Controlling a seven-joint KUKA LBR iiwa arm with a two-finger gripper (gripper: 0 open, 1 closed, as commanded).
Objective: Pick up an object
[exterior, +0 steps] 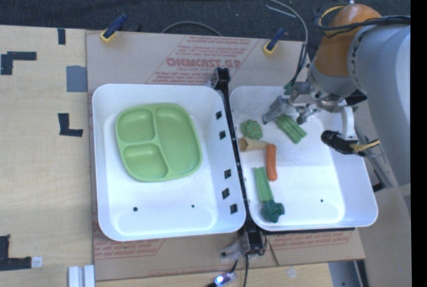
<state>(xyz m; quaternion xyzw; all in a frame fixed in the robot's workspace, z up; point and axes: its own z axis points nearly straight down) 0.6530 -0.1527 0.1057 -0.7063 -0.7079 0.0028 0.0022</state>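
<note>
Scene viewed from above, ordered from the near rim of the right bin (347,220) outward.

Nearest that rim lies a dark green broccoli-like toy (272,211), touching the lower end of a long green stalk piece (261,183). Just beyond the stalk, an orange carrot-like piece (271,161) lies nearly upright in the view. Further in, toward the divider, a tan piece (252,144) sits touching a small round green piece (251,129).

Deepest in the bin, a light green block (291,128) lies tilted directly beneath the pincer (288,108), which hangs over it with its fingers spread wide, one to either side of the block's upper end. Nothing is yet held. The block is judged the likely target.

The left bin (107,212), across the divider, holds a green divided plate (158,141). Both bins rest on a cardboard-covered surface (193,59).

Risks, as judged:
- The block lies at a slant to the finger line, so closing may twist it or squeeze it out sideways.
- One finger may land on top of the block and push it along the bin floor.
- A shallow grip on the upper end may let the block swing and drop on lifting.
- The round green piece is near enough to be nudged.
</note>
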